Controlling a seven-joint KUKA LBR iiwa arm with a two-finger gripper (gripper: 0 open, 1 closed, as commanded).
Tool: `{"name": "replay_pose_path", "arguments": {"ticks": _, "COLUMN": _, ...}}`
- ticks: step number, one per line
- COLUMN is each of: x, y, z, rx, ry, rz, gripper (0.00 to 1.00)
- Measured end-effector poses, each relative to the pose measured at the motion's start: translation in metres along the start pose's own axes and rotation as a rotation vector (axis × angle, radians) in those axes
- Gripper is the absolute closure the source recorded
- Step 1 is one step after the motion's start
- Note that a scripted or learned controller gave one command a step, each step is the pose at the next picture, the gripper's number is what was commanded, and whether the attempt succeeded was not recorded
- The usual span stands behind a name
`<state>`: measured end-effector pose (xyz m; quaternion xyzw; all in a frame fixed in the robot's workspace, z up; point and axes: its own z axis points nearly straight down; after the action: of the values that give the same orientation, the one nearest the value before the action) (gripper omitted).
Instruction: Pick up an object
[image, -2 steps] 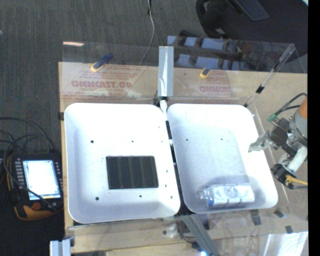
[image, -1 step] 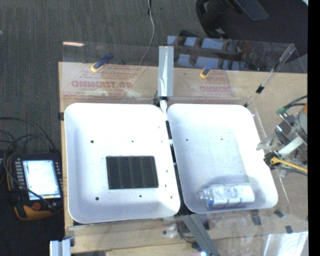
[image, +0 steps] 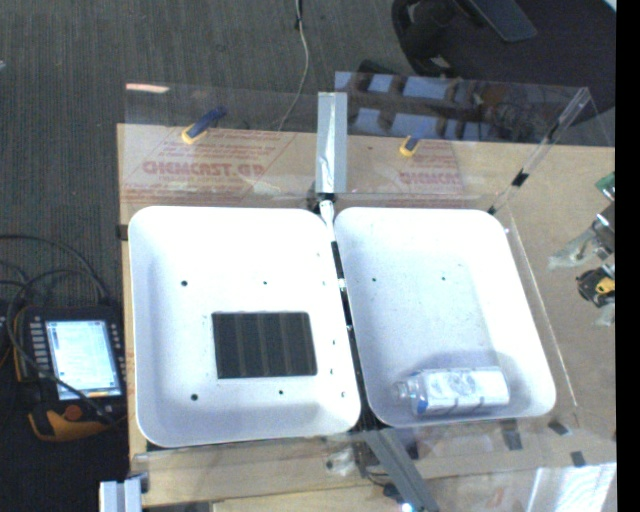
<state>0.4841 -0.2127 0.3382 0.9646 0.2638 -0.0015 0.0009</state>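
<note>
White bins both loaded, your bottle (image: 452, 390) in the right bin (image: 440, 250) and dark pad (image: 264, 344) in the left bin (image: 200, 240) lie untouched, nothing picked yet.

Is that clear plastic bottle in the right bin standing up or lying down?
Lying down: the clear plastic bottle rests lengthwise on the right white bin's floor.

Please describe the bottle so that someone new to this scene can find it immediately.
Look at the right bin of the two white bins. Near its front edge lies the bottle, on its side. It is pale with blue marks, unlike the dark ribbed rectangle in the left bin.
</note>
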Motion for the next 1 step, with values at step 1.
{"name": "replay_pose_path", "arguments": {"ticks": 1, "x": 0.0166, "y": -0.0061, "z": 0.0060, "rx": 0.002, "ry": -0.001, "rz": -0.060, "gripper": 0.00}}
